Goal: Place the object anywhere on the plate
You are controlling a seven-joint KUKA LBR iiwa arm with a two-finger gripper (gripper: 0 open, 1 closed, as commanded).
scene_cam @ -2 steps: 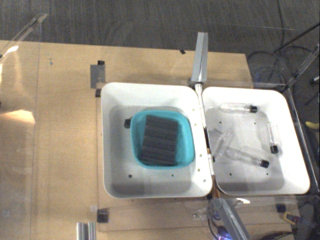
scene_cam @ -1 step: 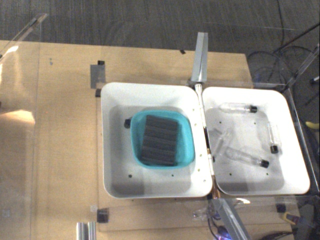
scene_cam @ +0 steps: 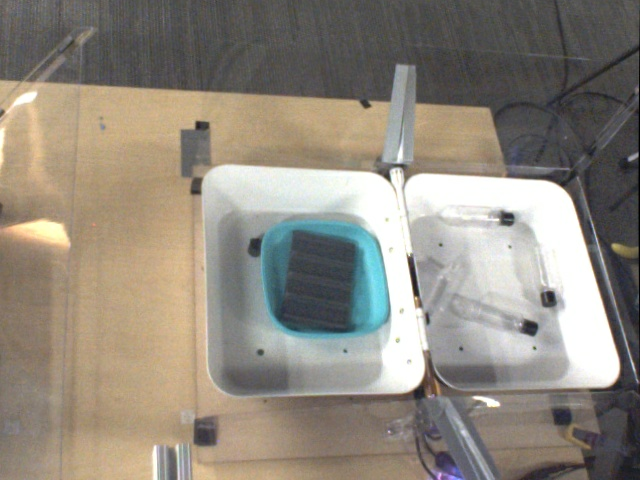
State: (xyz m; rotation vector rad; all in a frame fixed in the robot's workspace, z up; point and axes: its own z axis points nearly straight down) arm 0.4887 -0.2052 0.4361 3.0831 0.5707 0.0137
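A dark grey ribbed block (scene_cam: 320, 278) lies on a teal square plate (scene_cam: 372, 286) in the middle of the left white bin (scene_cam: 225, 268). The block rests flat, well inside the plate's rim, turned slightly from square.
The right white bin (scene_cam: 585, 298) holds several clear plastic tubes with black caps, one near its far wall (scene_cam: 478, 215), one at its right side (scene_cam: 546, 276), one near the front (scene_cam: 492, 315). A grey metal post (scene_cam: 400, 118) stands behind the gap between the bins. Wooden benchtop (scene_cam: 100, 298) spreads to the left.
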